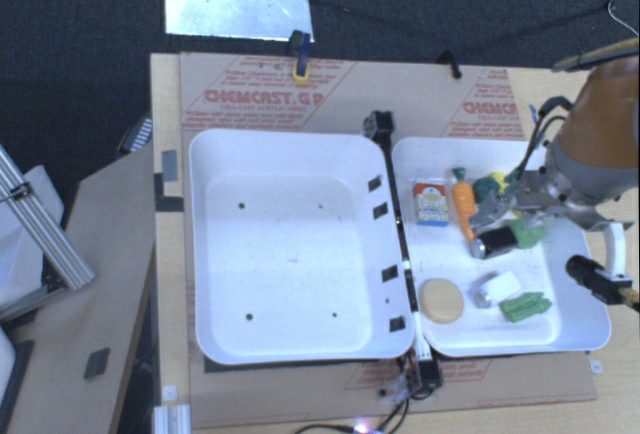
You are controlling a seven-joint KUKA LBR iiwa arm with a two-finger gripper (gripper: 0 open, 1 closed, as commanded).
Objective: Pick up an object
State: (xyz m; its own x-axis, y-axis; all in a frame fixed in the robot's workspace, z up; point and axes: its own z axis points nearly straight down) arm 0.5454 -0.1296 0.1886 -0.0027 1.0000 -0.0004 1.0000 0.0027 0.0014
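The right bin holds several small objects. A red, white and blue carton lies at its left, next to an orange carrot-shaped piece. A tan round disc, a white-grey block and a green piece lie near the front. My gripper hangs low over the bin's middle, just right of the orange piece. A dark cylinder and a green object lie right under it. Another green item sits just behind it.
The left bin stands beside the right one, with a black divider with clips between them. The grey arm with its orange band crosses the right bin's far right side. A black fitting juts over the right rim.
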